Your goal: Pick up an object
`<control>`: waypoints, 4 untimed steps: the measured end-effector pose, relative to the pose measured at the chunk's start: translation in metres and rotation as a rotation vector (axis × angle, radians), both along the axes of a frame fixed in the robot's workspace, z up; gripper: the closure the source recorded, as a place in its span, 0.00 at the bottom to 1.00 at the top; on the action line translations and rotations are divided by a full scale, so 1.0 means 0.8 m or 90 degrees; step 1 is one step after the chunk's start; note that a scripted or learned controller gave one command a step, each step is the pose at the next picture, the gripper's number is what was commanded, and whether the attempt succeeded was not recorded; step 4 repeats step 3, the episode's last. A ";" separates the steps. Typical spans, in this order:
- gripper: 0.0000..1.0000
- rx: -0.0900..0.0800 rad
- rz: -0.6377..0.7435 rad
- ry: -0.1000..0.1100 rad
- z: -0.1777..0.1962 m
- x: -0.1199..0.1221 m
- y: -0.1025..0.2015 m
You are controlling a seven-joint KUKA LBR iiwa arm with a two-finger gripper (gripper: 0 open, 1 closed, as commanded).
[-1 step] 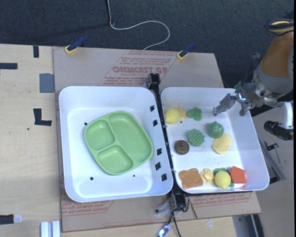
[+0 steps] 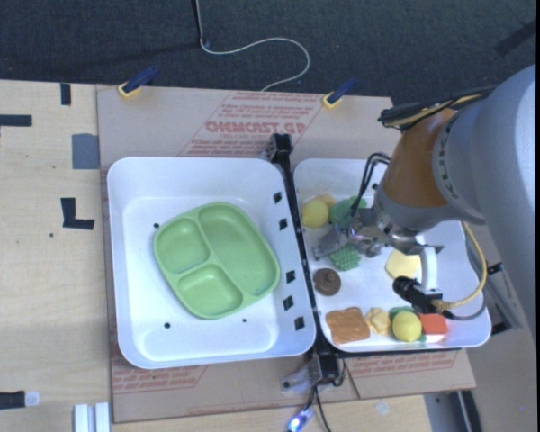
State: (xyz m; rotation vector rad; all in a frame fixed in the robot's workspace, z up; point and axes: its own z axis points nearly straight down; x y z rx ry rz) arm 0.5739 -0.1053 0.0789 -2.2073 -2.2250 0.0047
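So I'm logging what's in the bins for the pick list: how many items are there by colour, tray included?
Green: 3, the divided tray, a small textured piece, and one partly hidden by the hand
Yellow: 4, the lemon, a ball, a pale block, a small lump
Brown: 2, the toast slice, a round piece
Red-orange: 1, a small piece
Total: 10

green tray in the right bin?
No, the green tray lies in the left bin; the right bin holds small food items.
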 end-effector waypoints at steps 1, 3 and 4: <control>1.00 -0.003 -0.004 -0.005 0.020 0.003 -0.008; 1.00 0.000 -0.001 -0.009 0.286 -0.032 0.138; 1.00 0.000 -0.001 -0.009 0.286 -0.032 0.138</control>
